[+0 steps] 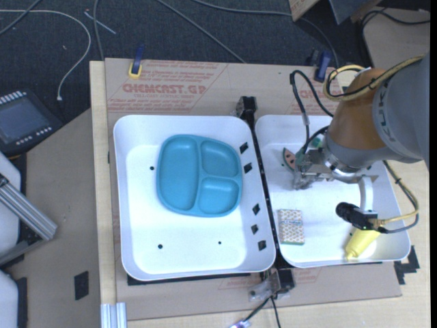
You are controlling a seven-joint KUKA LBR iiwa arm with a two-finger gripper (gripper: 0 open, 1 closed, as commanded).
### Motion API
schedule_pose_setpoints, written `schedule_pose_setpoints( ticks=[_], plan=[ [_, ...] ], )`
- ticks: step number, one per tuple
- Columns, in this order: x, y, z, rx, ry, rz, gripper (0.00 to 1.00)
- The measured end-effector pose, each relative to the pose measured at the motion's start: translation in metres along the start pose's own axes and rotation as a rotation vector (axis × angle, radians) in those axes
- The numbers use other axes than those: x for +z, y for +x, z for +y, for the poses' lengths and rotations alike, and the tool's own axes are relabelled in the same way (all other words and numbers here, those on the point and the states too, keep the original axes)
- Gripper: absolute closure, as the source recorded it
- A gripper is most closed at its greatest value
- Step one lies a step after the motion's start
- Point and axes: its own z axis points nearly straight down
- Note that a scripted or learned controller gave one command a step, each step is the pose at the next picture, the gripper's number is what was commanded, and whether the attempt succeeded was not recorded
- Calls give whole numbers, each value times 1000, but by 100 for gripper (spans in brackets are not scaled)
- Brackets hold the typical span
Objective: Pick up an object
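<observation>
My gripper [301,178] is low in the upper left part of the right bin [328,130], with the grey arm and its orange band coming in from the right. A small brown thing [289,158] lies just to the upper left of the gripper, close to it or touching it; I cannot tell which. Below the gripper a small checkered block [291,225] lies flat near the bin's left wall. A yellow object [360,244] rests in the lower right corner of this bin.
The left bin [136,203] holds a blue divided plate [199,175], lying flat in its upper middle. A ridge with black clips [257,183] separates the two bins. Cables run over the bench behind the bins.
</observation>
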Motion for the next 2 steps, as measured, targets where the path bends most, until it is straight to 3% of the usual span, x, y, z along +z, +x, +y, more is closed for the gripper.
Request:
schedule_pose_setpoints(
  ticks=[2],
  plan=[
    [-117,-13,4,-2,-9,-4,100]
  ],
)
